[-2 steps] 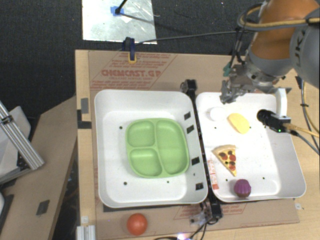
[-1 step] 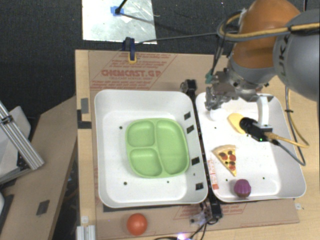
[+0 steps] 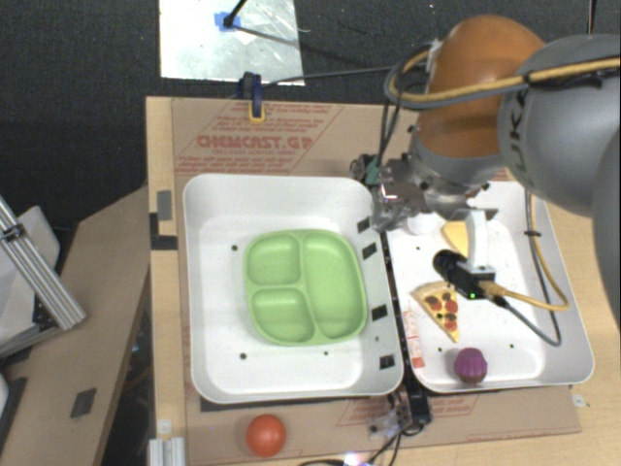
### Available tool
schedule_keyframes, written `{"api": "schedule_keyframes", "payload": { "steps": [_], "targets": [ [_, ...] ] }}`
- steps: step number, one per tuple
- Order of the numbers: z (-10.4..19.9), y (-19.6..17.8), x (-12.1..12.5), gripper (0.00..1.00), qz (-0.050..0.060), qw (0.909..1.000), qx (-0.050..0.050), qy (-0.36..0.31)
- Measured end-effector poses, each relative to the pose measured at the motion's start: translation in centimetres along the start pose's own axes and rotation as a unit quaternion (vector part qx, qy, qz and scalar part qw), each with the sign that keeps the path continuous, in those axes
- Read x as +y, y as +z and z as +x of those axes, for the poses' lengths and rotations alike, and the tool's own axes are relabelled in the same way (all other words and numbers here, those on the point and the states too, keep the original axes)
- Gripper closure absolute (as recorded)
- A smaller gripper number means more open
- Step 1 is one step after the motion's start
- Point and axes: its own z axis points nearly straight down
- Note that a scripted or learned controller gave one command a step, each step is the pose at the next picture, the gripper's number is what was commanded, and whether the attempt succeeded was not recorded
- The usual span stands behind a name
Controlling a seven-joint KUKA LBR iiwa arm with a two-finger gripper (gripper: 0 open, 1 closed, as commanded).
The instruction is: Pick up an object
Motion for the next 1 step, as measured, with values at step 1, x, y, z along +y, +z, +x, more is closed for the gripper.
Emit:
{"api": "schedule_keyframes", "payload": {
  "steps": [1],
  "targets": [
    [3.82, 1.94, -1.81, 1.0, 0.0, 1.0, 0.0, 0.0]
  ]
}}
